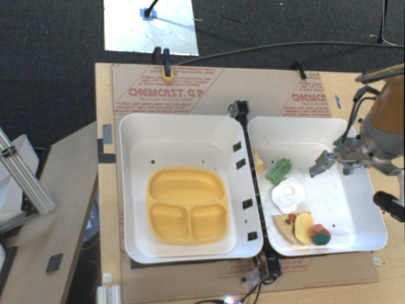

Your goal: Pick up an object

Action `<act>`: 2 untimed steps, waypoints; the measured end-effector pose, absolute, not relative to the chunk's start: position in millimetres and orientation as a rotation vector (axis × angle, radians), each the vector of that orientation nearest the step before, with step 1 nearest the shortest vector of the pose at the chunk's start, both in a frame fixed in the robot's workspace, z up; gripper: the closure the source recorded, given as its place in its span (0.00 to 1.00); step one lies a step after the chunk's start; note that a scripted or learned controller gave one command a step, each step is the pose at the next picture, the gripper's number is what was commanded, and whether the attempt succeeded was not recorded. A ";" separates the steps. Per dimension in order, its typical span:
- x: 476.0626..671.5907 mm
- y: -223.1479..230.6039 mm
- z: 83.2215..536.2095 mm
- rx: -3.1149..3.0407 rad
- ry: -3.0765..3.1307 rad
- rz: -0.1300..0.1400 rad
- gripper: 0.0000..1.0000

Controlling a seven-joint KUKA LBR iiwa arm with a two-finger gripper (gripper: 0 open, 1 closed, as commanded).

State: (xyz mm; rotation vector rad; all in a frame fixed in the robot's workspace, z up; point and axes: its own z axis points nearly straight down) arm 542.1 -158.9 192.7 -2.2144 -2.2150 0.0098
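In the camera view the pincer (320,164) hangs over the right bin (364,223), with nothing between its fingers; if they are apart or together I cannot tell. The green object (278,170), white cup (288,195) and small toys (307,228) lie on the bin's left side, probably within reach, while the yellow tray (187,204) sits in the left bin (136,170).

Red printing on the brown protective sheet

The flat brown paper-covered sheet (190,84) that lies under the two white bins carries red print. At its far left part the word "CHEMCAST GP" is readable in large letters, between slanted red stripes. At the far right part, near the corner, the same red print appears again at a slant, but there the letters are partly cut off and too small to read completely.
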 end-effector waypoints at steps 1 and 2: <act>545.3 -158.5 199.3 -2.218 -2.226 -0.001 0.00; 543.5 -165.1 155.8 -2.220 -2.223 0.000 0.00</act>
